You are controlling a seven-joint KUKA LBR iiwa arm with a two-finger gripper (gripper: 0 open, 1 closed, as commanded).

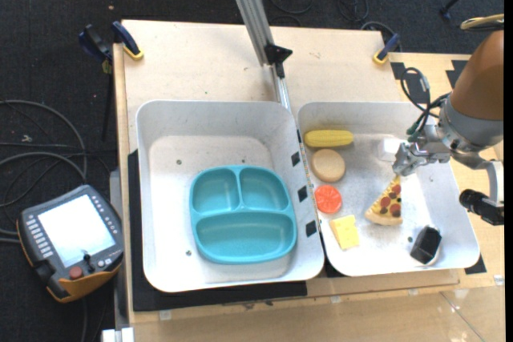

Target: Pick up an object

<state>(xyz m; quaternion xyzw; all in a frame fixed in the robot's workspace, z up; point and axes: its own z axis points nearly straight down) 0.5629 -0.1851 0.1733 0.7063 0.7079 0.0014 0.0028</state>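
In the right bin (pixel 449 252) lie a yellow corn cob (pixel 329 138), a tan round bun (pixel 328 165), an orange-red tomato slice (pixel 328 199), a yellow cheese block (pixel 345 232), a pizza slice (pixel 387 204) and a small black object (pixel 425 244). My gripper (pixel 405 158) hangs over the bin's upper right part, just above and right of the pizza slice's tip. Nothing shows between its fingers. A small white item (pixel 389 146) lies just left of it.
The left bin (pixel 160 172) holds a teal three-compartment tray (pixel 240 214). A metal pole (pixel 252 4) slants down to the bins' shared wall. Yellow clamps (pixel 128 44) sit at the bench's back corners. A pendant (pixel 72 240) lies on the floor to the left.
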